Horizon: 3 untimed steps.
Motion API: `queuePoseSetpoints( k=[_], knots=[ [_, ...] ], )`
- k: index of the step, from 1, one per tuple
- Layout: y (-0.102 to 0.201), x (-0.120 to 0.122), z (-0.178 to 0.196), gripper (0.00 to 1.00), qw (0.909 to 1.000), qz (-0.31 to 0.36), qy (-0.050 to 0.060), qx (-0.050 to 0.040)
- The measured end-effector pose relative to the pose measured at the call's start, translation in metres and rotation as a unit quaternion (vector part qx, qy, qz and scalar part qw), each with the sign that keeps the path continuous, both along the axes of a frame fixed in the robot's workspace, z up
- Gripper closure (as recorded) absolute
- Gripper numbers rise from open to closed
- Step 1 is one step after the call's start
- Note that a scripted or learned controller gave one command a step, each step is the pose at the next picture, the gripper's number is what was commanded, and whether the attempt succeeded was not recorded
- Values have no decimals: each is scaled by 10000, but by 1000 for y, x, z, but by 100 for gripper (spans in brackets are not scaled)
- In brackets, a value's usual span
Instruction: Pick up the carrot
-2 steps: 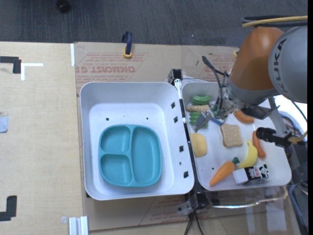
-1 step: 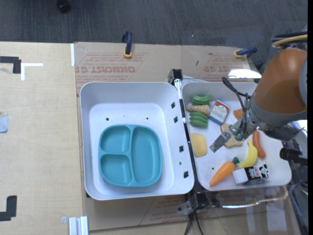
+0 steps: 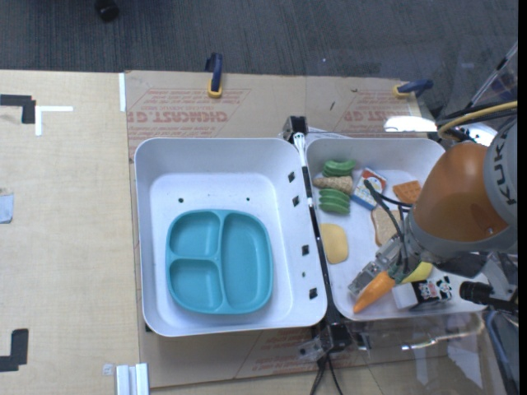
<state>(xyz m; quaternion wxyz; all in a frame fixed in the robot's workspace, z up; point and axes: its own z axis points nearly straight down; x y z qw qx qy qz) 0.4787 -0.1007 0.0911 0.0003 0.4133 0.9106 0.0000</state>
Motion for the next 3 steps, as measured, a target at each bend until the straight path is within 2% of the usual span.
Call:
queuePoseSetpoints(
  k=[1,2,3],
  knots=[
    [-1,3,9,100,10000,-35,-31,-2],
    [54,31,101,100,9970,-778,-15,-4],
    [54,31,101,0,9970,-773,-14,-5]
  ],
)
